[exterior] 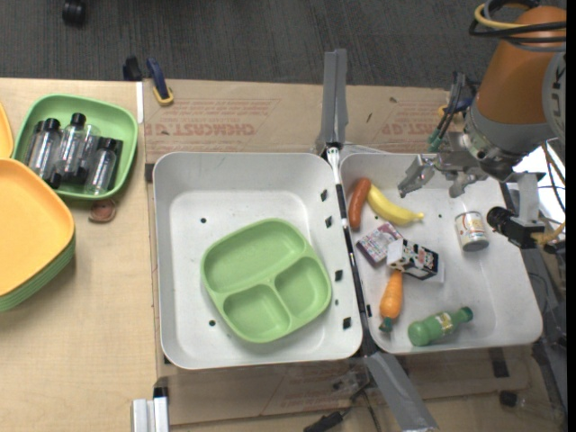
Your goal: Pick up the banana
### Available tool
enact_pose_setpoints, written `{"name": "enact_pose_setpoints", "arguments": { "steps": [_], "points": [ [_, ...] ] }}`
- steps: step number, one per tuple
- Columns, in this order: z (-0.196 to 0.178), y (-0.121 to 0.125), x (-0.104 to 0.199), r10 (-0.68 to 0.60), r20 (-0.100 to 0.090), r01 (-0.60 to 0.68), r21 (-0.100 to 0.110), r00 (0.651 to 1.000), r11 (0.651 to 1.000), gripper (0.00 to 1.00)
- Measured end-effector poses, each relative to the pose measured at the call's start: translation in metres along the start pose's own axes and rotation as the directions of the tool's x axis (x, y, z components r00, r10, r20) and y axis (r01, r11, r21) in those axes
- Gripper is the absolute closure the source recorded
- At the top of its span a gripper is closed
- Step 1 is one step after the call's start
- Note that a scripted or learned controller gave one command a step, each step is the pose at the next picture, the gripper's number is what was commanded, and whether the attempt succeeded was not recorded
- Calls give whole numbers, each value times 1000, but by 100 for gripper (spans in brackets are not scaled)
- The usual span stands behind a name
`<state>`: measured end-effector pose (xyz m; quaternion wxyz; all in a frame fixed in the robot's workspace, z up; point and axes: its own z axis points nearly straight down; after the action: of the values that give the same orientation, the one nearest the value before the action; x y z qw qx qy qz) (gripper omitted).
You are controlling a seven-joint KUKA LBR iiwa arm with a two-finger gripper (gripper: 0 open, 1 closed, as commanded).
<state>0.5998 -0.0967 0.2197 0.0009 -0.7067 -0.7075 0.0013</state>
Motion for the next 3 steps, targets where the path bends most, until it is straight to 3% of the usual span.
{"name": "enact_pose_setpoints", "arguments": {
  "steps": [1, 2, 3],
  "points": [
    [127, 12, -31, 53, 0, -53, -1, 999, 999, 0],
    [72, 40, -82, -84, 2, 84, -5, 996, 996, 0],
    [117, 59, -23, -86, 2, 86, -13, 996, 996, 0]
  ]
}}
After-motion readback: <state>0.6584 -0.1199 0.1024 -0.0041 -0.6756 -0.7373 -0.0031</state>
